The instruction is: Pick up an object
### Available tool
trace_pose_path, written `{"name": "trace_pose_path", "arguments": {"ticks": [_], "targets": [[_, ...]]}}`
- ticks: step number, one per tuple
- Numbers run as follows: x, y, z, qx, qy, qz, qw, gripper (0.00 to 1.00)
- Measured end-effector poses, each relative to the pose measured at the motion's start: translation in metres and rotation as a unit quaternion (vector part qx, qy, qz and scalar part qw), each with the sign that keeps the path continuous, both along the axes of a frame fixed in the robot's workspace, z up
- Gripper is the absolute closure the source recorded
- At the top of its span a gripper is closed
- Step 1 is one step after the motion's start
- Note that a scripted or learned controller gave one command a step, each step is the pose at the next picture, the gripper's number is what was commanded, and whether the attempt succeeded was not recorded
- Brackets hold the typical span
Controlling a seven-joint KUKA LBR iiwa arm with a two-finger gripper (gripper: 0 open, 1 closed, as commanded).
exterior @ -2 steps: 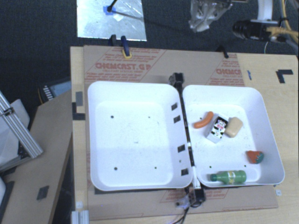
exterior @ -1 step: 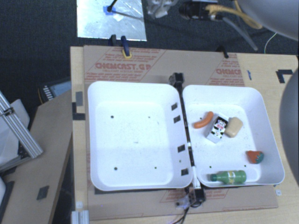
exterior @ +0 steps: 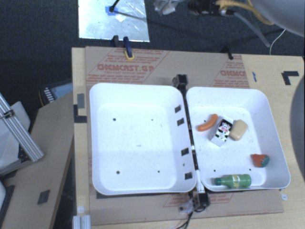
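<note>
Two white bins sit side by side on the tabletop (exterior: 267, 63), on a brown sheet printed with red lettering.

Left bin (exterior: 102, 104): bare white floor with a few small dark holes.

Right bin (exterior: 269, 113), five items:
- Orange sausage (exterior: 207, 122), far left part, lying at a slant.
- Small carton (exterior: 221, 131) with black-and-white print, just right of the sausage, touching or nearly touching the next item.
- Tan block (exterior: 238, 130), just beside the carton.
- Orange-red piece with a green end (exterior: 260, 160), near the right wall, apart from the rest.
- Green bottle (exterior: 233, 180) with a yellow label, lying on its side along the near wall.

Arm (exterior: 279, 4): grey bulk at the top right corner, cables beside it. Hand: state cannot be told.
</note>
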State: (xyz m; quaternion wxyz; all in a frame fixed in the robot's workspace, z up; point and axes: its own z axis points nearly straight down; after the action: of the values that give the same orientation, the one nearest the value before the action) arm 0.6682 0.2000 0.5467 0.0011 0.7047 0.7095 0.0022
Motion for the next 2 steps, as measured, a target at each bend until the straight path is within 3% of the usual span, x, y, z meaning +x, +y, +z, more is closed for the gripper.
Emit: {"name": "trace_pose_path", "arguments": {"ticks": [2], "targets": [[0.0,0.001,0.023,0.0007,-0.002,0.004,1.0,1.0]]}}
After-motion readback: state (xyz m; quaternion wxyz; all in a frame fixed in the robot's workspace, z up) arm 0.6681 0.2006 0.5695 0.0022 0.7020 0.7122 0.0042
